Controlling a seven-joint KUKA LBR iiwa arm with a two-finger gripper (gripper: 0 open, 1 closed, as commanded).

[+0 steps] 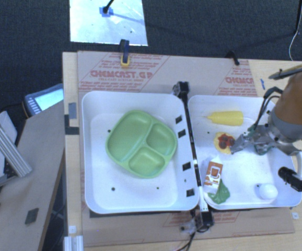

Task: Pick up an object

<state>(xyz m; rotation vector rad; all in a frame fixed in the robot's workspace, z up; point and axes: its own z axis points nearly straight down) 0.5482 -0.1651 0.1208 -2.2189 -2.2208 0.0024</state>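
gripper (pixel 241 143) low in right bin (pixel 245 198), finger state: cannot tell. round red-yellow toy (pixel 224 141) just beside tip, toward divider; corn cob (pixel 225 118) lies crosswise near far edge.

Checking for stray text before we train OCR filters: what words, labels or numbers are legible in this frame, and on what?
"CHEMCAST" plus blurred smaller letters: red print, repeated, on the tan protective sheet under the two white bins.
Small orange-and-white packet in the right white bin: white markings, too blurred to read.
Grey device with a lit screen at the bench's left: too small to read.
The pale green divided plate bears no text.
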